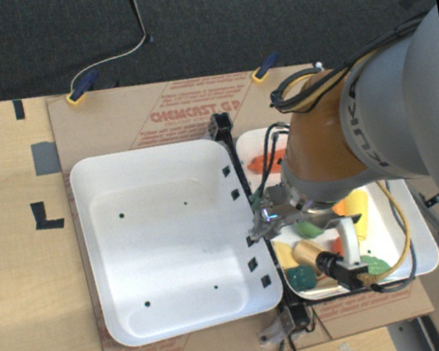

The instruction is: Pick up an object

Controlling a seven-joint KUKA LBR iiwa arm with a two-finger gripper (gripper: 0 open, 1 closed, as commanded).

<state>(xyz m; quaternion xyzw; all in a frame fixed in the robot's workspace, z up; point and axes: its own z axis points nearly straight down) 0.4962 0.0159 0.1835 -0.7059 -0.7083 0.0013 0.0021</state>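
Looming closest to your lens, the arm comes in from 3 o'clock and hangs over the right bin, likely set to pick there. Its bulk hides most of that pile, including the gripper, so grip state can't be judged. You can make out 1 green block, yellow pieces and something orange. At 9 o'clock sits the left bin.
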